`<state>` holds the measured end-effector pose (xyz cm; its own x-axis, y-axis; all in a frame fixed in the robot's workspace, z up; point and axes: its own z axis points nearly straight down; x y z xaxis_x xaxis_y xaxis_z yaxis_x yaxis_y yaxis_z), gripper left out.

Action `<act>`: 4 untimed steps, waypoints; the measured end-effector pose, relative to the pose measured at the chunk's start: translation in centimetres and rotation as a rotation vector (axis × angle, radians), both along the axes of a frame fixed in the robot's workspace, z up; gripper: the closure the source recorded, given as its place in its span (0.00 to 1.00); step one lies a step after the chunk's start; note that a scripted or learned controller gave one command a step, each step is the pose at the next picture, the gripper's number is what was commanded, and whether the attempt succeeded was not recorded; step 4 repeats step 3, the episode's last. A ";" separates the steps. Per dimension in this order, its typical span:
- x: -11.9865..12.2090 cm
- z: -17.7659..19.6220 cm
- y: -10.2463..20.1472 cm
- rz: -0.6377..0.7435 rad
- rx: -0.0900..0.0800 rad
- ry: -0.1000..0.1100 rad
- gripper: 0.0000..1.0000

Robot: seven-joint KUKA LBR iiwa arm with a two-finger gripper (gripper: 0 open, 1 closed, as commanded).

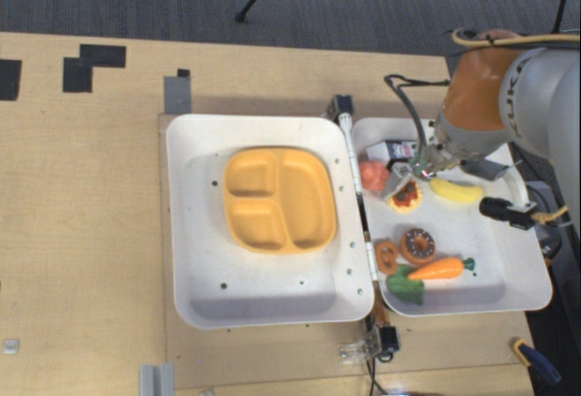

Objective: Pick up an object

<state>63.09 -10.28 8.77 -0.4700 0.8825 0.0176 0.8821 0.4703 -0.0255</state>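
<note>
Two white bins sit side by side on the bench; the left bin (195, 294) bears one yellow sectioned plate (277, 200), the right bin (522, 290) carries all the small toys — your candidates.

Count in the right bin: one pink lump (373, 174) at the far left; one small red-and-yellow piece (406, 195) just right of it; one yellow banana (456, 193) further right; one orange carrot (438, 270) with a green tip at the near side; one green piece (406, 288) touching the carrot's left end; one brown round disc (418, 244) and one small orange ring (387, 252) beside it; one dark-and-white item (397, 151) at the far edge, too small to name.

The gripper (423, 167) hangs over the far part of the right bin, between the red-and-yellow piece and the banana, very close above them; you cannot tell from here how far its fingers stand apart, nor whether anything sits between them — treat it as holding nothing.

Handling, as a judgement: these look like light moulded plastic play food — stiff, smooth, likely slippery. The red-and-yellow piece lies nearest the gripper; it looks low and flat, so take it across its narrow width, pressing well down. The banana would be easier across its middle, where the curve is thickest; expect it to roll if you pinch off-centre.
</note>
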 end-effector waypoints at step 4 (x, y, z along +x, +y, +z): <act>-2.0 11.3 8.3 0.894 0.009 -0.035 1.00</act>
